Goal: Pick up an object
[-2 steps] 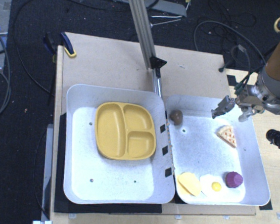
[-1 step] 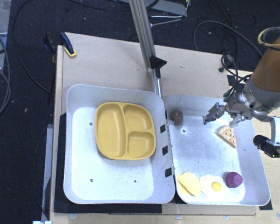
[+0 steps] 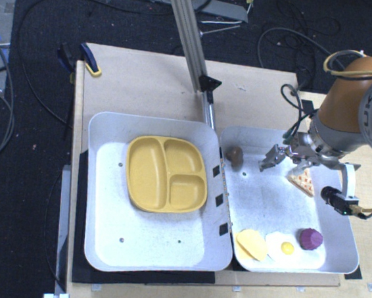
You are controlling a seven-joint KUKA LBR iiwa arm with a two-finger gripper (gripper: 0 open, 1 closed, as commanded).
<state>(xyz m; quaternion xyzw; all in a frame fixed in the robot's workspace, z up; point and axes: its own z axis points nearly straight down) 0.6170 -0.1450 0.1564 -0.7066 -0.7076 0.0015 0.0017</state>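
Dark floor w/ loose cables is seen round a tan bench (image 3: pixel 153 85) bearing two white bins side by side. Left bin (image 3: pixel 97 235) holds a yellow divided plate (image 3: pixel 167 175). Right bin (image 3: pixel 259 206) holds the candidates: a brown lump (image 3: pixel 235 156) near its top-left corner, a pizza slice (image 3: pixel 303 182) toward the right, and along the front edge a yellow wedge (image 3: pixel 251 244), a fried egg (image 3: pixel 283 246) and a purple piece (image 3: pixel 310 239).

Gripper (image 3: pixel 279 155) is positioned over the right bin, between lump and pizza slice, approx. level w/ both. Finger state: cannot be told; nothing is seen held.

Step judged: approach phase, no pick made yet. Target not confirmed; lump or slice judged nearest. Next move calls for alignment directly over one item, then descent and closure on it.
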